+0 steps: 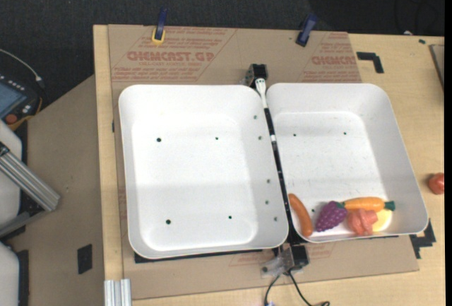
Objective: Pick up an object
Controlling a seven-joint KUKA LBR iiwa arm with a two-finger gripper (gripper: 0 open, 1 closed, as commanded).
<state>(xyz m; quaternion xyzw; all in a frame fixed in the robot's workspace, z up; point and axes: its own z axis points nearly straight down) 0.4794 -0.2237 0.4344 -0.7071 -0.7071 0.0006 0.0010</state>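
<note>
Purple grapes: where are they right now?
In the right bin, near its front edge, the purple grapes lie between the sausage and the carrot.

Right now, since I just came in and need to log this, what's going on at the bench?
Nothing is being handled at this moment. Two white bins sit side by side; the right bin holds toy food bunched in its near corner: a hot dog, purple grapes, a carrot and a reddish piece. Nothing has been picked up yet.
</note>
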